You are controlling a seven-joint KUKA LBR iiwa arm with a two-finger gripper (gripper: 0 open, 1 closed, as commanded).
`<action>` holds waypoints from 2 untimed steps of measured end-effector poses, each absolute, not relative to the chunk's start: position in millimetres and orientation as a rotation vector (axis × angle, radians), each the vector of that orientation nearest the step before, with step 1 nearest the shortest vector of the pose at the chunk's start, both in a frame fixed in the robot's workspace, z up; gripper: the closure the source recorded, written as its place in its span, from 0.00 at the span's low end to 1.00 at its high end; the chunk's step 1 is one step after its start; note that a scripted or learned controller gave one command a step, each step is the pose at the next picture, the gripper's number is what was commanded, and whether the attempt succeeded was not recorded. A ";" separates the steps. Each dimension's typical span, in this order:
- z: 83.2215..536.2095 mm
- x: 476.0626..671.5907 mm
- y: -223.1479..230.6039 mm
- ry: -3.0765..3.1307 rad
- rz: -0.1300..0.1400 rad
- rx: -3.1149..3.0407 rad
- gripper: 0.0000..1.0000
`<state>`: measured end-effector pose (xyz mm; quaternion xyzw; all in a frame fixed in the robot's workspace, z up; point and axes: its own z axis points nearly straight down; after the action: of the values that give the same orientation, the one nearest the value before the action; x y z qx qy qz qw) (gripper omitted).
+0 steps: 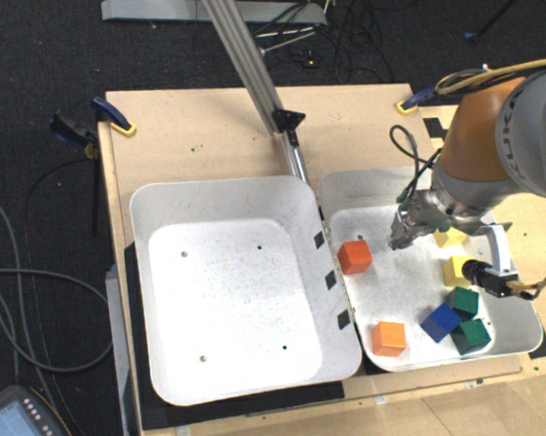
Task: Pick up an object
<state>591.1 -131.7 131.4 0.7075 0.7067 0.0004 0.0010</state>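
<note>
Nothing lifted yet: my gripper [408, 230] hangs low in the right white bin [365, 191], whether apart or together I cannot tell. Nearest, just left: the red-orange cube [354, 257]. Grasp and lift remain.

A light wooden bench [210, 133] seen from above at a slant. Two shallow white bins sit side by side on it, touching along their inner edges. The left bin [155, 269] spreads from 9 o'clock to the centre. The right bin [346, 192] lies at 4 o'clock. Blue-and-yellow clamps grip the bench corners at 11 o'clock [114, 115] and 1 o'clock [412, 100].
</note>
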 end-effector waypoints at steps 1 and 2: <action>181.4 583.6 -136.8 2.216 0.004 2.221 1.00; 237.4 584.1 -147.3 2.215 0.005 2.218 1.00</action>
<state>584.1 -147.3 237.4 0.7075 0.7067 0.0015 0.0034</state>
